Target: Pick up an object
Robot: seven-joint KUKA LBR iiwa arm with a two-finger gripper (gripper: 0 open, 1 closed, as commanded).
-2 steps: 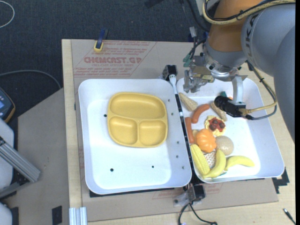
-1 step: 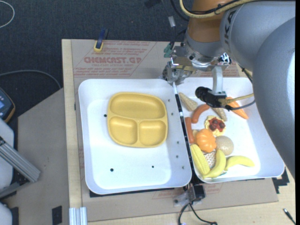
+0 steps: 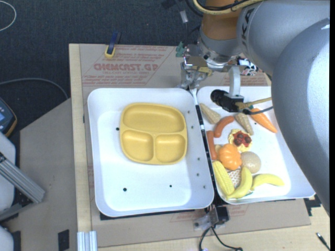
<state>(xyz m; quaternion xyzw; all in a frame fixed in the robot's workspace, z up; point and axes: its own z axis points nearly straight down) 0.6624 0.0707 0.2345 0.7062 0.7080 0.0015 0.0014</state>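
- Claw (image 3: 190, 82) is at the far rim, above the seam between the 2 bins. Released or clenched: can't tell.
- Left bin (image 3: 104, 156): 1 yellow 3-compartment plate (image 3: 153, 133), lying flat.
- Right bin (image 3: 280, 153): toy food pile (image 3: 238, 150) with carrot (image 3: 264, 122), corn cob (image 3: 222, 175) and banana (image 3: 268, 180), packed together.
- Both bins sit side by side on the tabletop (image 3: 78, 140).

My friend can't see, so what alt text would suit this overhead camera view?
A grey and orange robot arm reaches in from the right, its jaws over the far rim where two white bins meet. The left bin holds a yellow divided plate; the right bin holds toy food, including corn, a banana and a carrot.
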